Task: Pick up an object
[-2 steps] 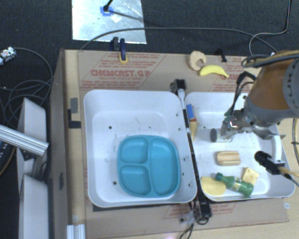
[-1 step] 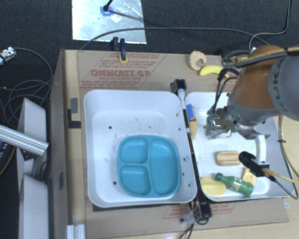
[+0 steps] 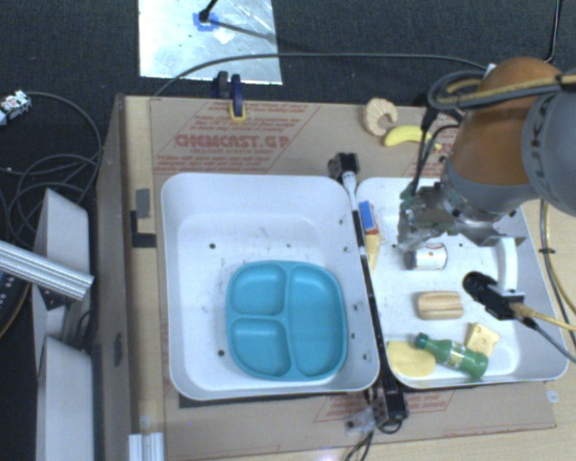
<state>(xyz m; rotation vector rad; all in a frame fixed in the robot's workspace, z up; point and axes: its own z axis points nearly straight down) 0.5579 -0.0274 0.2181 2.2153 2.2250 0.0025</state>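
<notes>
fingers [image 3: 424, 242]: grip state unclear; low in right bin [image 3: 533, 358] | just above small white can [image 3: 430, 255]

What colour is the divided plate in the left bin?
Light blue divided plate, clearest in the camera view.

**A robotics lab bench**

This looks like a research lab, not a home. Two white bins [image 3: 269, 195] sit on a cardboard sheet [image 3: 240, 133] over dark carpet [image 3: 58, 27]. Loose cables [image 3: 38, 171] trail on the left, a clamp [image 3: 232, 92] grips the far edge, and a grey and orange robot arm [image 3: 518, 133] reaches in from the right.
</notes>
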